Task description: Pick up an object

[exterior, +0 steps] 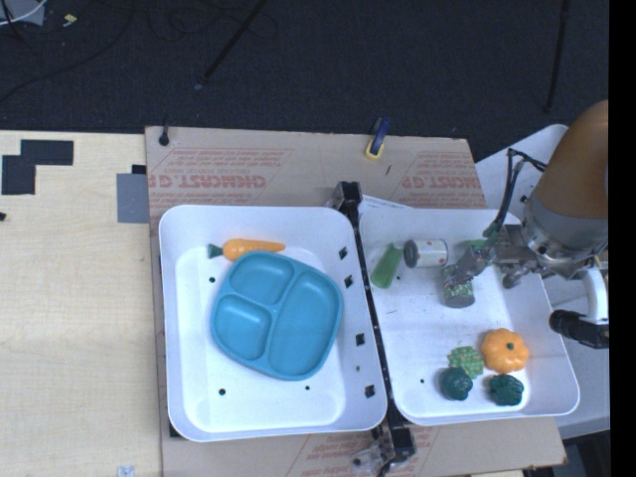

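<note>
While the left white bin [189, 405] bears a blue three-compartment plastic plate [276, 314] with an orange toy carrot [252, 249] just beyond its far edge, the pickable clutter is found in the right white bin [417, 391]. There a green pickle-shaped toy [387, 265] and a small white cylinder [427, 254] lie near the far wall, and an orange toy pumpkin [504, 351] sits among three green vegetable toys [464, 361] near the front. The gripper [459, 284] is lowered beside the cylinder, above a speckled greenish piece. A good grasp would be made by centring over one isolated object. Whether anything is gripped cannot be told; that area is blurred, and the arm is cut off at the right.
</note>
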`<action>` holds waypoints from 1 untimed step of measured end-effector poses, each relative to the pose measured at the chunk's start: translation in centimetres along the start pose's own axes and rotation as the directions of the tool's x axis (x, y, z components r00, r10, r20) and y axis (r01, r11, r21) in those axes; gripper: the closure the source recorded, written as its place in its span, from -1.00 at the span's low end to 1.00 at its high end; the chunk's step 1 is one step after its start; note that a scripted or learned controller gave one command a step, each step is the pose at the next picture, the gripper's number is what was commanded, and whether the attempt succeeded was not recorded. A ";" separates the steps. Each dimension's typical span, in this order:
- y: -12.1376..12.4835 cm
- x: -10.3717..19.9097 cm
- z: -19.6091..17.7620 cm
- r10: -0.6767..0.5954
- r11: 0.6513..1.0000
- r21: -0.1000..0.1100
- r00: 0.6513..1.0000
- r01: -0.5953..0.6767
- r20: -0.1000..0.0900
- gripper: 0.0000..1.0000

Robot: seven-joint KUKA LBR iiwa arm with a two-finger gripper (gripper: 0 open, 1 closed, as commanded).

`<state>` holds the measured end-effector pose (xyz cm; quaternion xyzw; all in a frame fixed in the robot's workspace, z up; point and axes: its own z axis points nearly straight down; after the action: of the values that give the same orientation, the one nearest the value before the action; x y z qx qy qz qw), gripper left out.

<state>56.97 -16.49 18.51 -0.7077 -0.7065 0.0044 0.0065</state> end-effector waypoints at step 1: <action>0.3 0.0 -0.8 -0.002 1.000 -0.014 1.000 0.002 0.003 -1.00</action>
<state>57.28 -16.53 19.28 -0.7070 -0.7072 0.0005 0.0005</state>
